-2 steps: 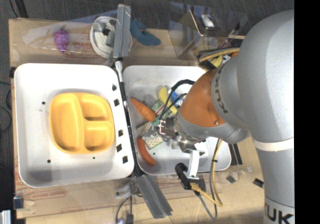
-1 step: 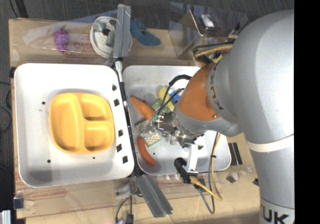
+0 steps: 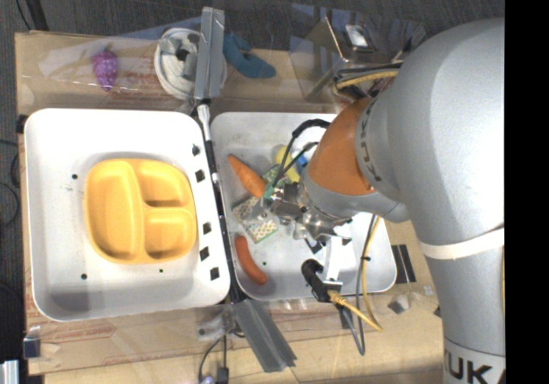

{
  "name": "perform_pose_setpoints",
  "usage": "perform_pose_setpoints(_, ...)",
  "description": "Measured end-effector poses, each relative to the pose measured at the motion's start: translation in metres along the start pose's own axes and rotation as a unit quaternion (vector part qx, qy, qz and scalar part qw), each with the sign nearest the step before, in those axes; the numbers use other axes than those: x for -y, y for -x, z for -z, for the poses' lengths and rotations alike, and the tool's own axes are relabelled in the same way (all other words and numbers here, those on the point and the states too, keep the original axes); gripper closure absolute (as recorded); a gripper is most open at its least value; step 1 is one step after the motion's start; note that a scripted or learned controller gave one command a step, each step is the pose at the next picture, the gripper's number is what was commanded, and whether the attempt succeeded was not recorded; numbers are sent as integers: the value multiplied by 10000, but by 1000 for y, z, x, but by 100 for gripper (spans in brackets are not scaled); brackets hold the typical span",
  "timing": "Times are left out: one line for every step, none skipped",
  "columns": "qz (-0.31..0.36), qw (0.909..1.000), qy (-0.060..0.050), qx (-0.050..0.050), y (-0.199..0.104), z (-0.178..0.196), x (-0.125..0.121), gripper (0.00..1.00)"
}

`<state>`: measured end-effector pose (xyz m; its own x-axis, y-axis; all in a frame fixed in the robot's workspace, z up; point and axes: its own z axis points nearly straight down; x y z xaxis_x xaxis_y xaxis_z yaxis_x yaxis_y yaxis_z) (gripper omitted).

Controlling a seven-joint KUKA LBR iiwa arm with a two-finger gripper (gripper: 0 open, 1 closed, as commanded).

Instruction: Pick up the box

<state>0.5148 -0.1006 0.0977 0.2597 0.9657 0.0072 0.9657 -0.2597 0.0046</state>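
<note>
The arm reaches from the right over the right bin, its end effector, finger state indeterminate, above the box, which lies between carrot and sausage.

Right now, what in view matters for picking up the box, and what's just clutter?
Job:
- box, right bin
- gripper, above the box

Lying about:
- carrot
- sausage
- yellow tray, left bin
- purple grapes, behind the bins
</note>
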Motion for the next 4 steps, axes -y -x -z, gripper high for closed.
perform_pose_setpoints(138, 9999, 8, 18, -14, 0, -31, 0)
perform_pose_setpoints(567, 9984, 2, 19, -21, -1, -56, 0)
perform_pose_setpoints(857, 9963, 2, 32, -28, -1, -78, 0)
perform_pose_setpoints(1098, 9939, 4, 31, -35, -1, -90, 0)
